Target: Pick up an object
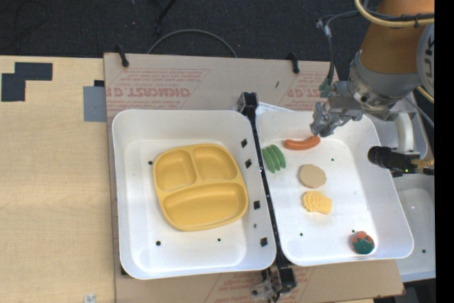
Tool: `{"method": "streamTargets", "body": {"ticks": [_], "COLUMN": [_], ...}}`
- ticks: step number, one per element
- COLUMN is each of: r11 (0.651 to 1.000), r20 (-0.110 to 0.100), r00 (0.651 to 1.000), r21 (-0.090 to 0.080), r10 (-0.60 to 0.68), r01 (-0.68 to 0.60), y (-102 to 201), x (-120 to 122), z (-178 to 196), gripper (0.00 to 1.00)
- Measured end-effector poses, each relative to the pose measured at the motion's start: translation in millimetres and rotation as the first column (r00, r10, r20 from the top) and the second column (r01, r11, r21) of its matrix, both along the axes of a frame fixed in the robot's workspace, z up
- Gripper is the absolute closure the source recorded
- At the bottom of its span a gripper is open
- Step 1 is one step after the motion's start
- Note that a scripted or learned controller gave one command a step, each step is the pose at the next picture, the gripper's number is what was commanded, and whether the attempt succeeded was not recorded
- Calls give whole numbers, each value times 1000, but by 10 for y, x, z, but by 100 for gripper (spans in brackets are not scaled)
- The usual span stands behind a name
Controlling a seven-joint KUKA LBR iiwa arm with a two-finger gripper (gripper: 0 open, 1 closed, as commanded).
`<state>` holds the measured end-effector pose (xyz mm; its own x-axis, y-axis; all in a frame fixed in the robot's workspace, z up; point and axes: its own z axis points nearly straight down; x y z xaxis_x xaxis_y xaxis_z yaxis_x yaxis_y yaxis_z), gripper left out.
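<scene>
Left bin [135,152]: yellow divided plate [201,186]. Right bin [383,174]: sausage [302,143] at 12 o'clock. We judge approach step; gripper [325,125] hangs just above sausage's right end, at its 1 o'clock. Grip state: cannot tell. Next: centre over sausage, descend, close.

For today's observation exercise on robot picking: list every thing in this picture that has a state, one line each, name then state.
Yellow three-compartment plastic tray: flat in the left white bin, nothing in it.
Orange sausage: lying in the right white bin, just below the gripper.
Green bean bunch: lying by the divider.
Tan round disc: lying flat.
Yellow ridged piece: lying flat.
Red-and-green item: near corner.
</scene>
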<state>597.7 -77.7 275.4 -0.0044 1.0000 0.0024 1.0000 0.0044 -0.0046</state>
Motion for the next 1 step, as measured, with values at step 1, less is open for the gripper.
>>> {"method": "streamTargets", "body": {"ticks": [1], "r11": [1000], "r20": [-1], "r00": [1000], "r21": [0], "r10": [0], "r01": [0], "y": [569], "x": [-7], "z": [-179], "gripper": [100]}}
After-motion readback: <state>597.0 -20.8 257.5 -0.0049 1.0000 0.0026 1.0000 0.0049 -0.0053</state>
